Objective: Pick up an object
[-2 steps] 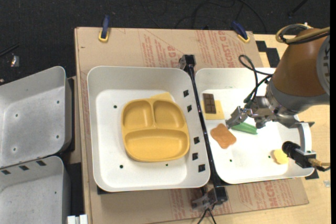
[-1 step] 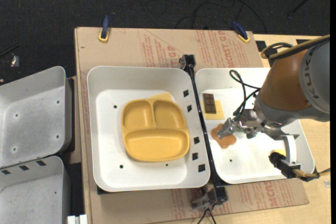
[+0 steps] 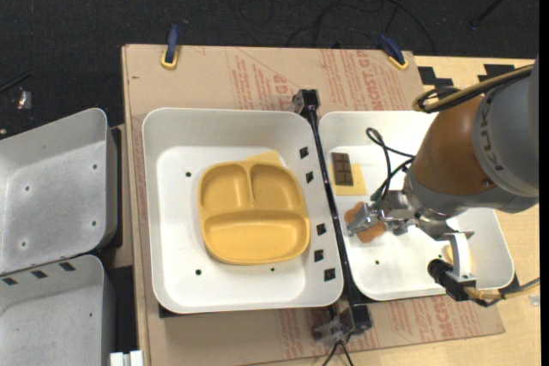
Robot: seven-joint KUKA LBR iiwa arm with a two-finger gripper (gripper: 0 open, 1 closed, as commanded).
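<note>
My gripper hangs low over the left part of the right bin, at the end of the grey arm with its orange band. A small orange-brown object lies right at the gripper's tip, partly hidden by it. I cannot tell whether the gripper is touching it. Just behind, near the bin's left wall, a brown chocolate-like bar rests on a pale yellow card. In the left bin a yellow divided plate lies flat.
A black divider runs between the two bins. Both stand on a cardboard sheet held by clamps at the back. Grey metal trays sit off to the left. A cable loops from the wrist.
</note>
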